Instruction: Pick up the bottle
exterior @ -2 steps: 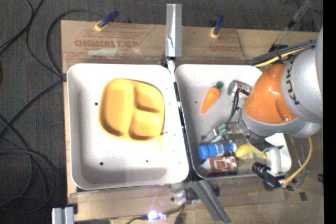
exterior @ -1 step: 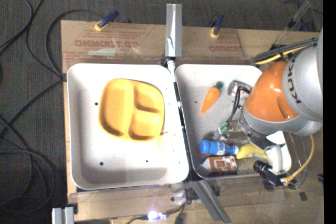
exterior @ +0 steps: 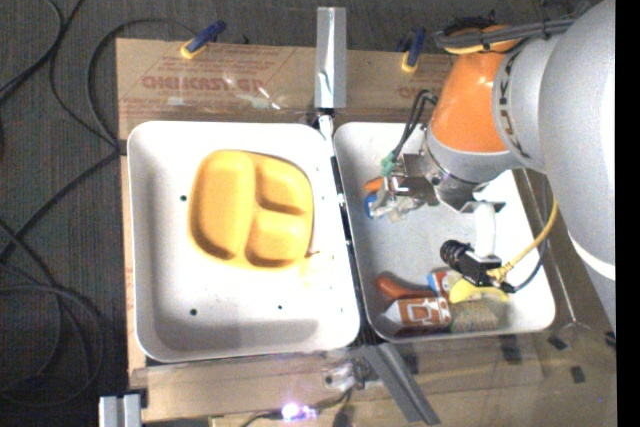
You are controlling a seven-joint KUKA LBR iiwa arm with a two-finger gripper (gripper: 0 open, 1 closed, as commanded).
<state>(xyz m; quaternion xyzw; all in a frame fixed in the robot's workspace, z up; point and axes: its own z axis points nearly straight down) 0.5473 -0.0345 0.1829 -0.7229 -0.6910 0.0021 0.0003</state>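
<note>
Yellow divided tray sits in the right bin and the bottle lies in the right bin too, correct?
Not quite. The camera view shows the yellow divided tray in the left bin, not the right. The bottle does lie in the right bin, near its front edge.

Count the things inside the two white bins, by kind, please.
Yellow tray: 1
Bottle: 1
Small items I cannot name, near the bottle: about 2
Total: about 4
</note>
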